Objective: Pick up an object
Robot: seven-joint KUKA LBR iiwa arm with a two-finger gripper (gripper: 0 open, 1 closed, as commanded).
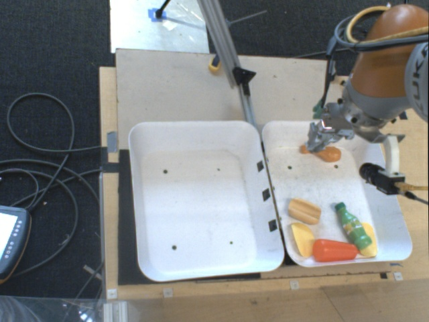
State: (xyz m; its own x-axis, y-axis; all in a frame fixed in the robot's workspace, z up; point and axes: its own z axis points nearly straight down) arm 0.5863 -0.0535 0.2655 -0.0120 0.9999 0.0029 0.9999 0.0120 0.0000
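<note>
- The right bin [392, 210] sits on the counter [174, 89].
- The gripper [320, 141] hangs over its far end, touching an orange toy [329, 154]; I cannot tell how its grip stands.
- A bread roll [304, 211], green bottle [352, 227] and red pepper [334, 249] lie at its near end.

We see gripper [320, 141] covering left part of orange object [329, 154]; finger gap unclear. Tablet [9, 239] cut by left edge.

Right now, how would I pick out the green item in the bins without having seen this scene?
Look to the right-hand shallow white bin, then down to its near corner. The small green plastic bottle lies there on its side, resting partly on a yellow piece beside a red-orange pepper-like toy; it is the bin's one green thing.
</note>
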